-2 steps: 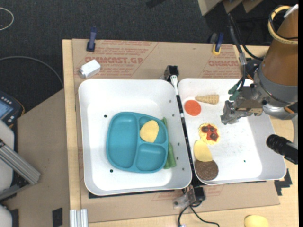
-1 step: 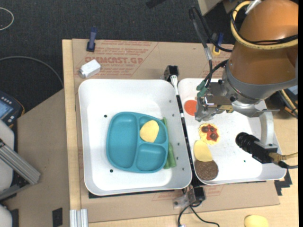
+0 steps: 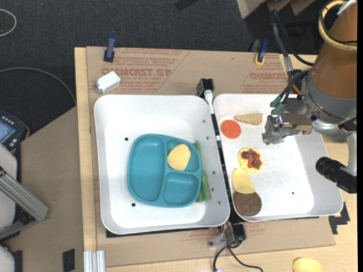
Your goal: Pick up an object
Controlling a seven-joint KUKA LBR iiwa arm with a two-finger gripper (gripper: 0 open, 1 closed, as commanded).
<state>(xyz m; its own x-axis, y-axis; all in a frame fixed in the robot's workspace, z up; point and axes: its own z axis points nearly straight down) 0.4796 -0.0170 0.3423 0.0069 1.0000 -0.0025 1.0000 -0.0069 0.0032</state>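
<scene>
The gripper (image 3: 274,134) hangs over the right bin (image 3: 306,186), in its upper half, right of the orange disc (image 3: 230,129) and just below and right of the cone (image 3: 249,118). Its dark fingers point down toward the bin floor and are bunched against the wrist hardware, so I cannot tell how far apart they stand, and nothing can be seen between them.

Taking the orange disc as the landmark: the cone lies just up and right of it, near the bin's top wall. Below and right of the disc sits a pizza piece (image 3: 250,159), yellow with red and dark toppings. Further below, a pale yellow slice (image 3: 242,181) touches the pizza's lower edge, and a brown cookie (image 3: 248,203) lies under that slice, close to the bin's front rim. All of these sit along the left side of the right bin, apart from the gripper.

Left of the disc, across the divider, the left bin (image 3: 113,152) holds a blue tray (image 3: 150,171) with three compartments. A yellow lump (image 3: 179,157) rests in the tray's upper right compartment. A green strip (image 3: 203,180) lies along the tray's right edge
</scene>
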